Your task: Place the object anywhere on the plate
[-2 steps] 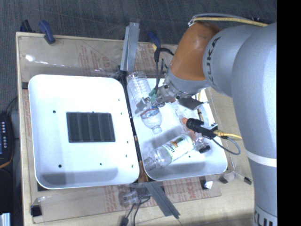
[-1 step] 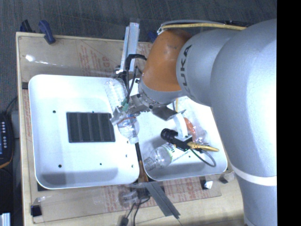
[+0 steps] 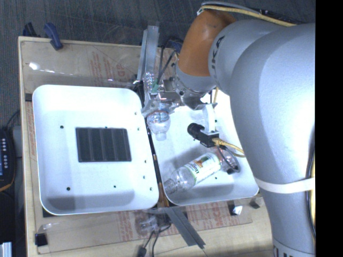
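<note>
clear bottle [image 3: 158, 121] hangs just below the fingers [image 3: 155, 101].

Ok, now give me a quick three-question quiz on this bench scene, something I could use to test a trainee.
1. True or false: the large clear bottle lies on its side in the right bin.
2. Which bin holds the dark plate? A the left one, B the right one, C neither.
3. Fill in: the arm reaches in over the ____ bin.

Key: 1 true. 2 A, the left bin. 3 right.
</note>
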Motion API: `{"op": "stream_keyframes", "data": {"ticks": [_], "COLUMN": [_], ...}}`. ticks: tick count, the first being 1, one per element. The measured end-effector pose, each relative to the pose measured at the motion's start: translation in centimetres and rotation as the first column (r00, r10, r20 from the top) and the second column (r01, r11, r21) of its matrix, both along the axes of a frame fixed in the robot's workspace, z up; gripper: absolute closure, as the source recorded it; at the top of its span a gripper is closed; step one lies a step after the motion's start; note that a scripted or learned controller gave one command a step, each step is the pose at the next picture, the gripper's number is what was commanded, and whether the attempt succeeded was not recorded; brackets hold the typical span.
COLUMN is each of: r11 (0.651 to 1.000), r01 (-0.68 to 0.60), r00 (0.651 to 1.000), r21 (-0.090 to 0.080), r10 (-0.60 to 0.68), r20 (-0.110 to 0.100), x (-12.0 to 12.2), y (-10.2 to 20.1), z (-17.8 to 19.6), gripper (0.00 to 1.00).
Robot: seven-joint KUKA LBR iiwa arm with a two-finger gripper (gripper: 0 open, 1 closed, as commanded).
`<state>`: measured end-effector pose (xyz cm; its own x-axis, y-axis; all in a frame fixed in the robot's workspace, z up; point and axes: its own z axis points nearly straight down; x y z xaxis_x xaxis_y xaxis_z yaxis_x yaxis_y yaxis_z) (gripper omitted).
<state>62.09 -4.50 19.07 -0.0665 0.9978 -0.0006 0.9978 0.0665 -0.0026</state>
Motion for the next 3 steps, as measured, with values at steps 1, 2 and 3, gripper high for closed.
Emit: {"op": "stream_keyframes", "data": {"ticks": [1, 2, 3], "r11": [0.959, 0.959, 0.937], "r01": [-0.285, -0.285, -0.35], "r00": [0.959, 0.959, 0.937], "r21": [0.002, 0.002, 0.001], "r10": [0.285, 0.285, 0.35], "r20": [0.0, 0.0, -0.004], "x": [-3.9, -3.9, -5.9], "y": [7.4, 7.4, 16.7], "z": [4.8, 4.8, -3.6], "gripper": [1.0, 0.0, 0.0]}}
